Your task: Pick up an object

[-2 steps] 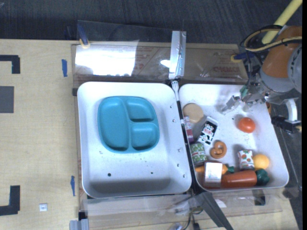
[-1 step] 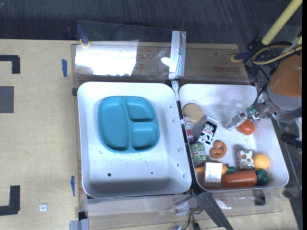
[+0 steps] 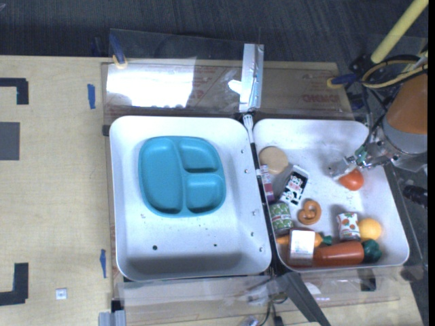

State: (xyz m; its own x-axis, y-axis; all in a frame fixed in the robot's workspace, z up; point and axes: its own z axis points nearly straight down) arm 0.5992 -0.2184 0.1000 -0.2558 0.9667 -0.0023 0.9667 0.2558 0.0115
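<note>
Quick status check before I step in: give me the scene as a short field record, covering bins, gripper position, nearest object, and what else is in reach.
left bin: holds a blue divided tray
right bin: holds a cluster of small toy items
gripper: over the right bin's upper right, arm entering from the right
nearest object: orange-red tomato, just below the gripper; a grasp cannot be confirmed
other items: pretzel, yellow lemon, red sausage, tan round piece, black-and-white carton
</note>
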